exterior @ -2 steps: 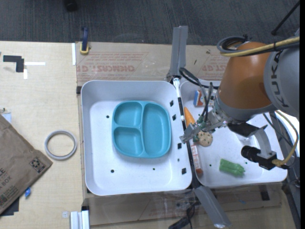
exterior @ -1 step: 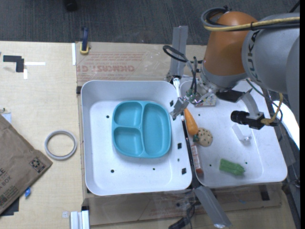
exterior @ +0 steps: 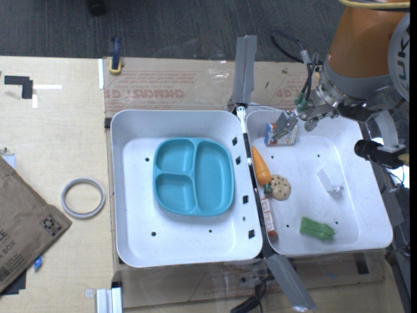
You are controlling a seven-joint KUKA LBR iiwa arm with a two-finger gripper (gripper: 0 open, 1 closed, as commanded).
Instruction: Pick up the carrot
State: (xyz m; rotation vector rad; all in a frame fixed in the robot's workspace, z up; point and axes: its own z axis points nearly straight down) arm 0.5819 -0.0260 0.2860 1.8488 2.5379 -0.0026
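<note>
Carrot (exterior: 260, 165) against right bin's (exterior: 365, 237) left wall, touching cookie (exterior: 281, 187). Gripper (exterior: 282, 130) hovers near far corner, carrying nothing.

We see the carrot (exterior: 260, 165), a short orange taper, lying flat in the right bin (exterior: 365, 194) against its left wall, about midway along that wall. Its thick end points toward the bin's near edge, its narrow tip toward the far-left corner.
</note>
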